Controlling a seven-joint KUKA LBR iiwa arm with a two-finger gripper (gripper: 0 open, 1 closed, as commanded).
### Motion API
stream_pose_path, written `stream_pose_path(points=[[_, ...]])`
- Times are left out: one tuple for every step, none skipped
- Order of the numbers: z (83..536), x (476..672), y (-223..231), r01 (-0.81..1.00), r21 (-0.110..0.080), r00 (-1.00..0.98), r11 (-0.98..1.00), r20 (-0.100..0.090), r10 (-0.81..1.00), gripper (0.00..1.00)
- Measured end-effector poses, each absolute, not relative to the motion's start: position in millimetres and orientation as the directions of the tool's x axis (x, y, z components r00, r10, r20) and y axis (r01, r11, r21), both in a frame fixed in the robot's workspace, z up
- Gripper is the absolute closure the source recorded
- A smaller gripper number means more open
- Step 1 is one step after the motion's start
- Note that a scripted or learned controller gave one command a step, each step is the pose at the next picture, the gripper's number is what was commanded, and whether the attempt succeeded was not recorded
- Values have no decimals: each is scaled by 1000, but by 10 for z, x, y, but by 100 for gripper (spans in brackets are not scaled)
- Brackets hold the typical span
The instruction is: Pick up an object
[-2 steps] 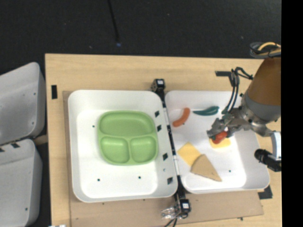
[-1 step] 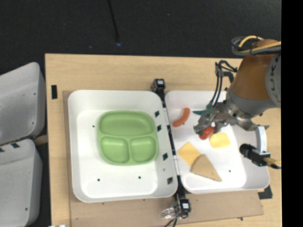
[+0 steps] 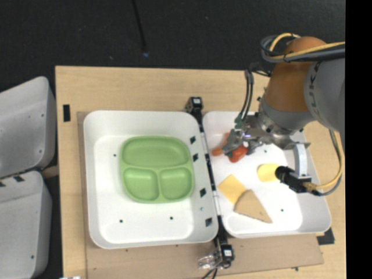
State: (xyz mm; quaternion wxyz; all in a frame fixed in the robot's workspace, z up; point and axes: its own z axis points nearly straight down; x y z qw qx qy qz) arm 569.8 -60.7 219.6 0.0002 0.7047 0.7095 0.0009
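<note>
the claw hangs low over the far left part of the right bin, right at a small red-orange piece. the piece lies just under and slightly toward the near side of the fingertips, its long axis running roughly left to right. whether the claw is clenched on it i cannot tell. outward, nearer the camera, sit a yellow slice, a tan wedge and a yellow lump. the left bin holds a green tray. both bins rest on the tabletop.
</note>
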Motion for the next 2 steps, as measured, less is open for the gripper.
stream_pose_path(points=[[2158,5975,-93,1000,1,-8,8,1,1000,100],[2295,6198,461,1000,2,-8,8,2,1000,100]])
